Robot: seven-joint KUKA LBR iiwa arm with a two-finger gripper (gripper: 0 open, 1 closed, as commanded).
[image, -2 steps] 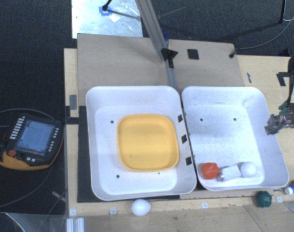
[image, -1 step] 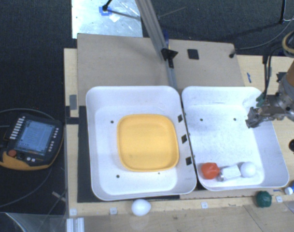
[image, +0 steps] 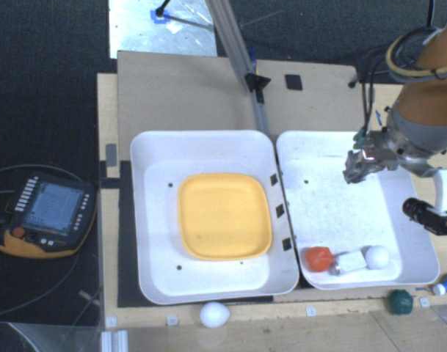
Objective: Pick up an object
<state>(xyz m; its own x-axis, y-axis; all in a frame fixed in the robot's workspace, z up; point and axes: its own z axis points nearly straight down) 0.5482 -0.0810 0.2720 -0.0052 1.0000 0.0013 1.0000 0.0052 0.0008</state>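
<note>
A yellow square plate lies in the left bin. In the right bin, along its near edge, sit a small red-orange object, a white block and a white ball, close together. My gripper hangs over the upper right part of the right bin, well above and behind those three objects. Nothing shows between its fingers. The arm's orange band rises behind it at the right.
A white ball lies on the bench in front of the left bin. A dark green ball and a blue item sit outside the right bin's near right corner. A teach pendant rests at the far left. A metal pole slants above the bins.
</note>
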